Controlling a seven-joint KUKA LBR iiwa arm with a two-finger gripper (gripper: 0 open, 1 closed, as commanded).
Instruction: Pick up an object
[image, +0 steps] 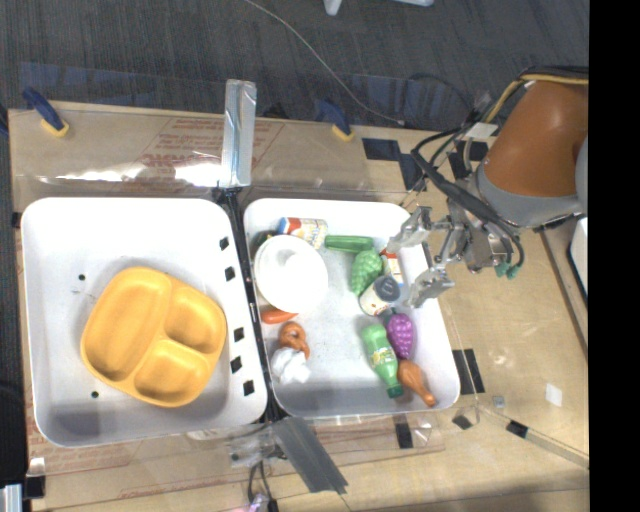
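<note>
My gripper hangs over the right edge of the right bin, its two fingers spread open and nothing visibly between them. Just left of it lie a small red-and-white item, a round white-and-dark piece and a green leafy toy. Lower down are purple grapes, a green bottle and a brown drumstick. A white bowl, a green cucumber, a small can, a carrot and an orange-and-white toy fill the bin's left side.
The left bin holds a yellow divided plate. A taped metal strip stands upright behind the wall between the bins. Cables and the arm's orange band sit to the right of the right bin.
</note>
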